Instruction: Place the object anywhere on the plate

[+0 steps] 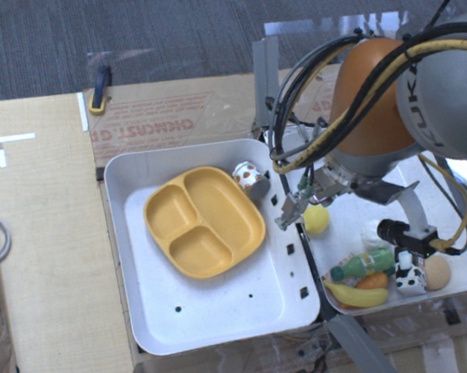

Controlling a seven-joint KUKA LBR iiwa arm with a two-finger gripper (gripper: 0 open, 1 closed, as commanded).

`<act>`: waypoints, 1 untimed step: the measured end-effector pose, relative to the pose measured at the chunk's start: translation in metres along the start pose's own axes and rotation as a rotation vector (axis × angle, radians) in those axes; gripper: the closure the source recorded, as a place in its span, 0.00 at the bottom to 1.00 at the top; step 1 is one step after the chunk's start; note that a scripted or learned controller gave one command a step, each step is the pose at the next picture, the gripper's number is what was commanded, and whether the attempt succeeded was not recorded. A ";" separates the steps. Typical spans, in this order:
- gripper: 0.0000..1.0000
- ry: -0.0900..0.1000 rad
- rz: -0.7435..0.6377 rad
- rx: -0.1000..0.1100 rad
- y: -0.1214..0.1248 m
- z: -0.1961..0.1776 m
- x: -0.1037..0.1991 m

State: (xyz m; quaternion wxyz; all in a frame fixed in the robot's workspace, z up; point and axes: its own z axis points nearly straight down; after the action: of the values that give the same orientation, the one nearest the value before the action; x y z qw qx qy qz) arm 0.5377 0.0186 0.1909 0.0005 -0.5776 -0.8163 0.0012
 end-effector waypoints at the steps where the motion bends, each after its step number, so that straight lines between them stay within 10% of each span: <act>1: 0.00 0.001 0.108 0.001 -0.032 0.000 -0.009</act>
State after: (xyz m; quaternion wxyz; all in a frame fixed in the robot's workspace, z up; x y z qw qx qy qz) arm 0.5106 -0.0004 0.1906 0.0011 -0.6209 -0.7839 0.0015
